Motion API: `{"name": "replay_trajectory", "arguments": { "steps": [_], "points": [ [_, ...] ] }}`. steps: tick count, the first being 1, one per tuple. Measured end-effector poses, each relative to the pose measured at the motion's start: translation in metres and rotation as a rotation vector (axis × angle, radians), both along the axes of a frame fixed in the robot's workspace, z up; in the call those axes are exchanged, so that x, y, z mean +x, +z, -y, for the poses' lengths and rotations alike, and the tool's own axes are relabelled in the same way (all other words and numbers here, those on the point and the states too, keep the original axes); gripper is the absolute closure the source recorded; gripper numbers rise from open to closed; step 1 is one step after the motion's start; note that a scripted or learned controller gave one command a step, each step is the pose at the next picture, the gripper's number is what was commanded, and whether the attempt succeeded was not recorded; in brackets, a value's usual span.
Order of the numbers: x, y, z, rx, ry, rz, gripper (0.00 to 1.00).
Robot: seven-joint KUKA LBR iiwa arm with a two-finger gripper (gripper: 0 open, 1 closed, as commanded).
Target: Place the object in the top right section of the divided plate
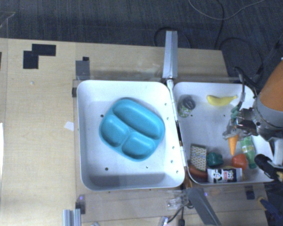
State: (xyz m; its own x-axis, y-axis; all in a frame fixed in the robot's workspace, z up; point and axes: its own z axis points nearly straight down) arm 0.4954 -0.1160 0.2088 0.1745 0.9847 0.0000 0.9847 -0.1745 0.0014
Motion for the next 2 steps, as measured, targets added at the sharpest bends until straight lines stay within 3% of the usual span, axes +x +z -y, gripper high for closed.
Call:
{"name": "replay_trajectory", "arguments": {
  "steps": [1,2],
  "points": [
    [-0.007,-0.028,-0.055,0.001,-0.177,-0.004,1.0],
    [-0.007,-0.028,-0.11,0.0,-0.383,-0.003,1.0]
  ]
}}
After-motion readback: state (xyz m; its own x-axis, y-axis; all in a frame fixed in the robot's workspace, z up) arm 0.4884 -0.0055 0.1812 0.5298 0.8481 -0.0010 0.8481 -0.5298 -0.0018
